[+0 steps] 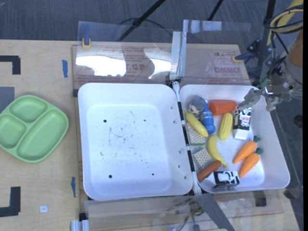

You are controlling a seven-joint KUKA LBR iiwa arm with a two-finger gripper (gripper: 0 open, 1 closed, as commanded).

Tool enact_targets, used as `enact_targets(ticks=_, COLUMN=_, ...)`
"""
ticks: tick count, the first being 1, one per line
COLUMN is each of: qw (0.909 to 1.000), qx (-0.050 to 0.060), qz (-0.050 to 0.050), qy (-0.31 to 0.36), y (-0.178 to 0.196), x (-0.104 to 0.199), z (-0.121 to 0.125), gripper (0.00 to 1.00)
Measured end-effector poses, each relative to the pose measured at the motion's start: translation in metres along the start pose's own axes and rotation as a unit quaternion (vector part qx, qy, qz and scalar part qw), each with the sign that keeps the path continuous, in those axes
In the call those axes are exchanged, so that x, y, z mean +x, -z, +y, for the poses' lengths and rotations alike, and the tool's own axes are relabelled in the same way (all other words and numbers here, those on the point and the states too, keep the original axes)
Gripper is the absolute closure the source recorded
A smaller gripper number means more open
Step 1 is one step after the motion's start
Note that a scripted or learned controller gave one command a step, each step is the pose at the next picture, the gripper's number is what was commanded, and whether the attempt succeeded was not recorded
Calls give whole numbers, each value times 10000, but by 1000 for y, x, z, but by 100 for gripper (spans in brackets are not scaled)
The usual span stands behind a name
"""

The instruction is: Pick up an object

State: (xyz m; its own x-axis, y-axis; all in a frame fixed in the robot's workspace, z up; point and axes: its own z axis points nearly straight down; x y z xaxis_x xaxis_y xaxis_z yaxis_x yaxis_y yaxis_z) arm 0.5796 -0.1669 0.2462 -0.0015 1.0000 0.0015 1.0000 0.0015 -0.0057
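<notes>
Nearest the camera, well below the gripper point(256, 94), a black-and-white packet point(226, 178) lies at the front of the right bin point(279, 170), one of two white bins on the table point(38, 186). Just beside it sits one reddish-brown sausage point(209, 169). Two orange carrots with green tops point(244, 150) point(249, 164) lie side by side below the gripper, touching. There are two yellow bananas: one point(216, 151) below and left of the gripper, one point(196, 124) further left. One corn cob point(224, 126) stands between them and a small white box point(243, 122) with black and red marks, which lies just under the gripper. One blue bottle point(207, 121) rests beside a grey roundish thing point(197, 103), and one orange-red piece point(222, 107) lies just left of the gripper.

The gripper hangs over the right bin's far right corner; I cannot tell whether it is apart or together, and nothing shows held in it.

The left bin point(91, 100) is well to the gripper's left. Further left lies one green divided plate point(32, 127).
</notes>
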Motion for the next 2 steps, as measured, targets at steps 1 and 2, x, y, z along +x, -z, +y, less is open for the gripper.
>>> enact_targets(ticks=1, qw=9999, qx=-21, qz=-8, qy=107, y=-153, x=-24, z=24, gripper=0)
enact_targets(ticks=2, qw=9999, qx=-36, qz=-6, qy=107, y=-143, x=-24, z=26, gripper=100)
